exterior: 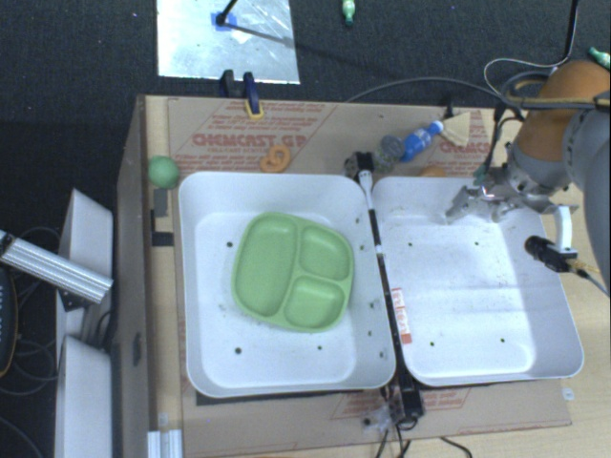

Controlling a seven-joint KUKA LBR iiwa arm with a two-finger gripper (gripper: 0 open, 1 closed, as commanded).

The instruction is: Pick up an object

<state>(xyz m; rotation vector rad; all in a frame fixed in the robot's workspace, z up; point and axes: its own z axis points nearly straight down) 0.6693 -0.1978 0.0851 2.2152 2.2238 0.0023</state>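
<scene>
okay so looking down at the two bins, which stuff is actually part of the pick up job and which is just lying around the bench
Part of the job:
- green divided plate, lying in the left bin
- gripper, over the far edge of the right bin

Just lying about, outside the bins:
- blue bottle
- green ball
- orange ring
- small green item on the dark floor

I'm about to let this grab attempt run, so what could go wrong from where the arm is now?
The gripper sits over the right bin, while the green divided plate lies in the left bin, so a straight descent would likely close on nothing. The plate is wide and flat, so it may slip. Crossing over risks clipping the ridge between bins.
</scene>
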